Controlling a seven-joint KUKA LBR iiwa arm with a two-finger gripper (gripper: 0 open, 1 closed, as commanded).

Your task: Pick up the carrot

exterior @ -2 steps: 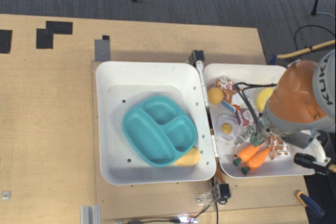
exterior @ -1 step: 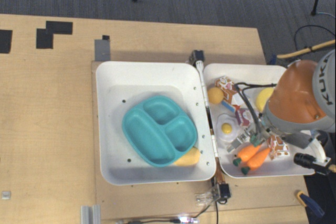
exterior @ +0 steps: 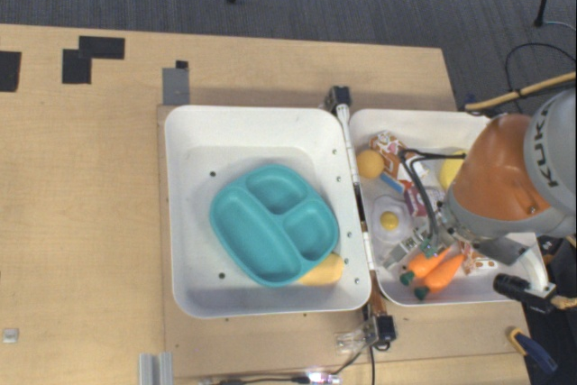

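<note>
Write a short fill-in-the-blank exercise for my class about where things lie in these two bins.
1. The teal divided plate lies in the ___ bin.
2. The carrot lies in the ___ bin.
3. The arm's band above the wrist is ___.
4. A ___ piece pokes out beside the plate's lower edge.

Missing words: left; right; orange; yellow

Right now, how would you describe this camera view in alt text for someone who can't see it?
A grey and orange robot arm reaches into the right white bin, its gripper just above an orange carrot among small toys. The left white bin holds a teal divided plate.
</note>
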